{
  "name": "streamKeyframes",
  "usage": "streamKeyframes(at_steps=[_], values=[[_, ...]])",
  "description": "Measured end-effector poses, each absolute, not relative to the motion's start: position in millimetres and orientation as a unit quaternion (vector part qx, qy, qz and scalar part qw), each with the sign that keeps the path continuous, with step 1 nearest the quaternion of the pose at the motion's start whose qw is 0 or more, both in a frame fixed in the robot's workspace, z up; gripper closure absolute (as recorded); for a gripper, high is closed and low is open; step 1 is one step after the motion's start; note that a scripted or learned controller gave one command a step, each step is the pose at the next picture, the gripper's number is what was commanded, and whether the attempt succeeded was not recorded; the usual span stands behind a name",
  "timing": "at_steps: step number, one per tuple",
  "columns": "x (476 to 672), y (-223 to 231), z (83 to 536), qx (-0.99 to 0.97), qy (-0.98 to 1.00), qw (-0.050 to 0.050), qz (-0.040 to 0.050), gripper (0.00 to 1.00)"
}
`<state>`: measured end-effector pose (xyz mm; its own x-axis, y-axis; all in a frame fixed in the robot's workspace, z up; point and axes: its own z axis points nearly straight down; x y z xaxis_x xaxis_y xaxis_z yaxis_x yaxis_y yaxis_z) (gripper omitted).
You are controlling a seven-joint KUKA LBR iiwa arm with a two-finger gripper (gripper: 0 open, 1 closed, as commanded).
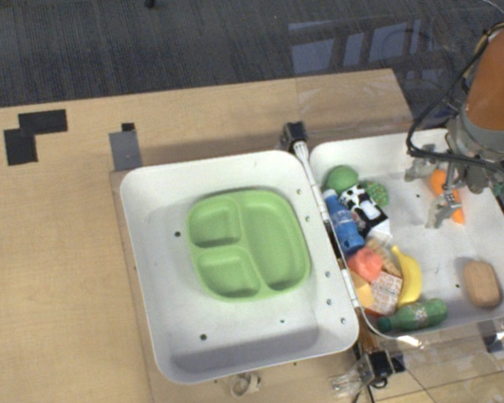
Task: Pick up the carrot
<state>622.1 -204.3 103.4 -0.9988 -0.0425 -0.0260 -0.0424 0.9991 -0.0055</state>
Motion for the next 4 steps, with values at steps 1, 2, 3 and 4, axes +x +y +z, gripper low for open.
streamKeyframes(at_steps=[1,2,3,4], values=[[626.5,-204,118,-0.023,1.000,0.020,-0.0039,1.00],[626.4,-203,118,-0.023,1.000,0.020,-0.0037,0.00],[642.4,-204,89,-0.100,0.995,0.008,-0.0017,0.00],[620.0,-208,90,-0.249,0.968,0.007,-0.0037,0.00]])
